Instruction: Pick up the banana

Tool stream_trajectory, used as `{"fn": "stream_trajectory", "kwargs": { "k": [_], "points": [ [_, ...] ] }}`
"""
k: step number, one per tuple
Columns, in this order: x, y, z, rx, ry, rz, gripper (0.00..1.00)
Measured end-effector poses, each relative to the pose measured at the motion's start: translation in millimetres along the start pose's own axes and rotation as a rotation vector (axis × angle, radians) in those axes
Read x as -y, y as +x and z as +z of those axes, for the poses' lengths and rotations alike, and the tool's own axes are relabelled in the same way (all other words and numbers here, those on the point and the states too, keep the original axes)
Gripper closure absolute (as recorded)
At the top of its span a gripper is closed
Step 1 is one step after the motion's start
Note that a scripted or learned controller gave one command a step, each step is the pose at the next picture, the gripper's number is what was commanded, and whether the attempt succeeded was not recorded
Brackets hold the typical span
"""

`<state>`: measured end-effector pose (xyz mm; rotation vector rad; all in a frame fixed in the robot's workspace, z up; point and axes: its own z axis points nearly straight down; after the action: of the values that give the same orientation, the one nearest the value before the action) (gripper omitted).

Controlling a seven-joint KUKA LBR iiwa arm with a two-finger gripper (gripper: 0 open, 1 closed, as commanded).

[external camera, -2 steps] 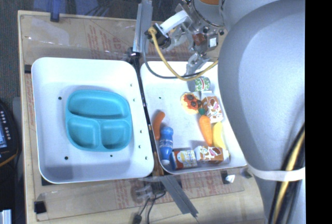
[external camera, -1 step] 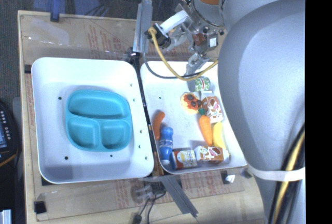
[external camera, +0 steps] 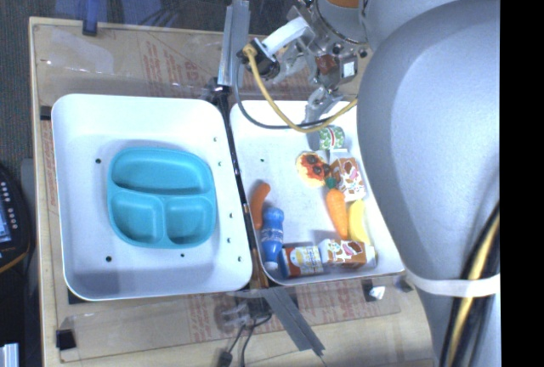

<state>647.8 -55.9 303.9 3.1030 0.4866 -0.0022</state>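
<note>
Camera view is showing the gripper (external camera: 316, 109) hanging over the far end of the right bin (external camera: 255, 144), gripping nothing; whether it is spread or closed I cannot tell. Well apart from it, the banana (external camera: 358, 223) is lying against the bin's right wall, touching a carrot (external camera: 337, 213) and a small carton (external camera: 327, 256). It looks light, smooth, curved and probably rigid plastic; gripping across its middle seems safest.
</note>
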Motion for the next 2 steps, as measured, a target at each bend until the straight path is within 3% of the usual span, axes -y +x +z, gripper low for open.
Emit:
{"fn": "stream_trajectory", "kwargs": {
  "k": [1, 2],
  "points": [
    [-79.2, -28.2, 69.4, 0.005, 0.006, 0.105, 0.00],
    [-78.6, -27.8, 69.2, 0.006, 0.007, 0.104, 0.00]
  ]
}}
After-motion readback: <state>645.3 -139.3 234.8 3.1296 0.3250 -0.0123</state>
